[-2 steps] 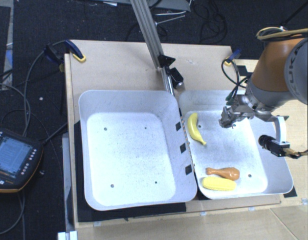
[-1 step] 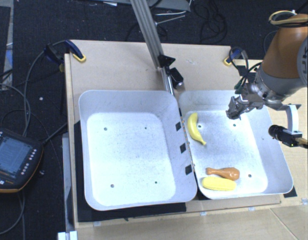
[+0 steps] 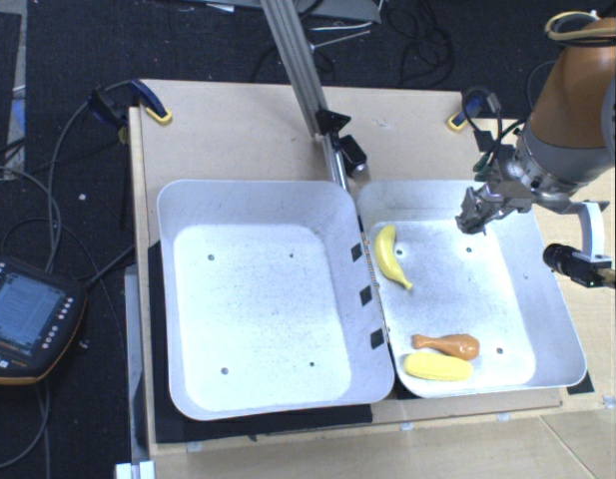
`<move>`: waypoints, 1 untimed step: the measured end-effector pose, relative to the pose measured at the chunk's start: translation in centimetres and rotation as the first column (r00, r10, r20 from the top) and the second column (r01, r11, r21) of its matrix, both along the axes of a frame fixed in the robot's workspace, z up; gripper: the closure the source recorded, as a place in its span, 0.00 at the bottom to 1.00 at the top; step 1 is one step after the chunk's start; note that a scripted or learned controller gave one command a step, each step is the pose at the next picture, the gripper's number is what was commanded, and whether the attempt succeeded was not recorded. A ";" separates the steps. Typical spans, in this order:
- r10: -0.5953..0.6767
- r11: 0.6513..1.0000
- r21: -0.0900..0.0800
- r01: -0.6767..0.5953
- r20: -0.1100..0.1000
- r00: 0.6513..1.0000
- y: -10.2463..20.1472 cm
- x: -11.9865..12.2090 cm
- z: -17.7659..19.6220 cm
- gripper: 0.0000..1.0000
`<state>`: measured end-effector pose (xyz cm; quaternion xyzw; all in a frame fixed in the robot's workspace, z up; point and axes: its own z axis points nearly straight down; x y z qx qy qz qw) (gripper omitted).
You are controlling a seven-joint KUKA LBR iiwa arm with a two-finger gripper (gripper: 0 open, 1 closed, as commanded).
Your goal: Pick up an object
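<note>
The right bin [image 3: 517, 277] holds three objects. A yellow banana [image 3: 388, 256] lies near its left wall. An orange-brown drumstick-shaped piece [image 3: 448, 344] rests at the front, touching a yellow oval object [image 3: 437, 367] just in front of it. My gripper [image 3: 474, 219] hangs over the back of the right bin, to the right of the banana and well apart from all three objects. Nothing shows between its dark fingers.
The left bin [image 3: 258, 297] sits beside the right one, with black clips along the shared edge. A slanted metal pole [image 3: 303, 68] rises behind the bins. Blue-and-yellow clamps [image 3: 148, 103] hold the bench's back corners. A handheld pendant [image 3: 23, 312] lies at the far left.
</note>
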<state>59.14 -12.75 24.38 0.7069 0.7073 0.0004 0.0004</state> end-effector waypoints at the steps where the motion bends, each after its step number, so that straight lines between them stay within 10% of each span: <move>1: 0.004 1.000 0.001 -0.004 -0.002 1.000 5.3 -1.7 -1.1 1.00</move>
